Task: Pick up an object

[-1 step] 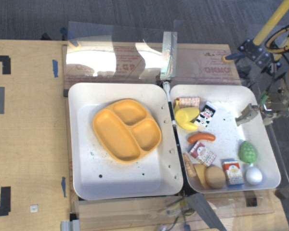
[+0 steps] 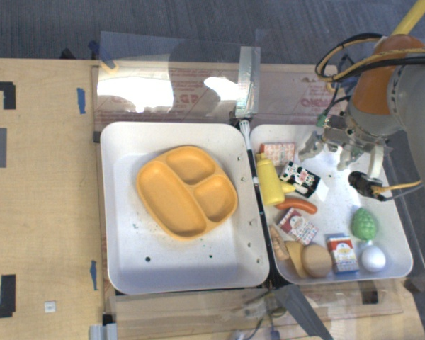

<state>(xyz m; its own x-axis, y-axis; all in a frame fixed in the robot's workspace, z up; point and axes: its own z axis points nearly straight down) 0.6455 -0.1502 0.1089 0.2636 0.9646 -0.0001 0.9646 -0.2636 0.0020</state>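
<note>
Wooden bench [image 2: 35,190], unreadable packet labels [image 2: 297,225]

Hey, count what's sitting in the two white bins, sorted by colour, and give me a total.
Yellow or orange: 3, divided plastic plate, mustard bottle, toy sausage
Green: 1, bumpy fruit
Tan: 1, egg
Silver: 1, ball
Printed packets and boxes: 4
Total: 10

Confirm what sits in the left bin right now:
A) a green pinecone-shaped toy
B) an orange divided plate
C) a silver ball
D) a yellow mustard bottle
B: the orange divided plate, with three compartments, lies alone in the left bin, while the small toys and food items are crowded in the right bin.
</note>
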